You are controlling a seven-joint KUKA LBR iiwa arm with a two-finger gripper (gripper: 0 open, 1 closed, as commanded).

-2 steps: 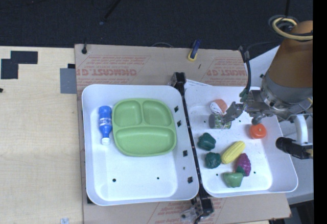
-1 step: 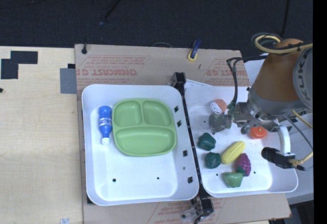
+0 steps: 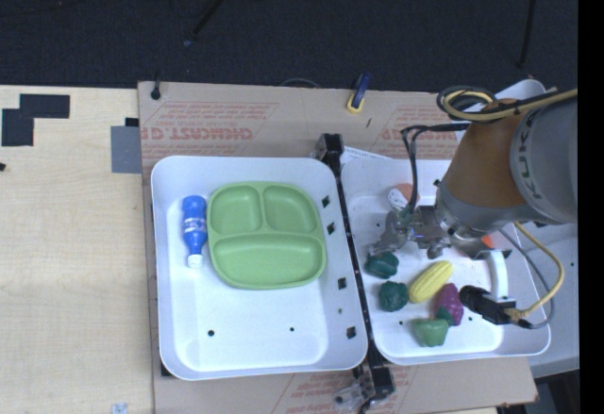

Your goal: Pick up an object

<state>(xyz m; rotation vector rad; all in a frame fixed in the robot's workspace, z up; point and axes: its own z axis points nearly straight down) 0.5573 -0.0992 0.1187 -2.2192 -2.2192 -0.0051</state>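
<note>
My gripper (image 3: pixel 394 235) hangs low in the right bin (image 3: pixel 377 327), in its upper left part, just above a dark green toy (image 3: pixel 382 263). Whether anything is between its tips is hidden by the wrist. Below lie a second dark green piece (image 3: pixel 394 294), a yellow corn cob (image 3: pixel 429 280), a purple toy (image 3: pixel 450 302) and a lighter green piece (image 3: pixel 431 332). A bit of orange (image 3: pixel 404 190) peeks out beside the arm.
The left bin (image 3: pixel 245 346) holds a green divided plate (image 3: pixel 265 235) and a blue bottle (image 3: pixel 193 229) lying left of it. The grey and orange arm (image 3: pixel 500 167) covers the right bin's upper right. Cables loop around the wrist.
</note>
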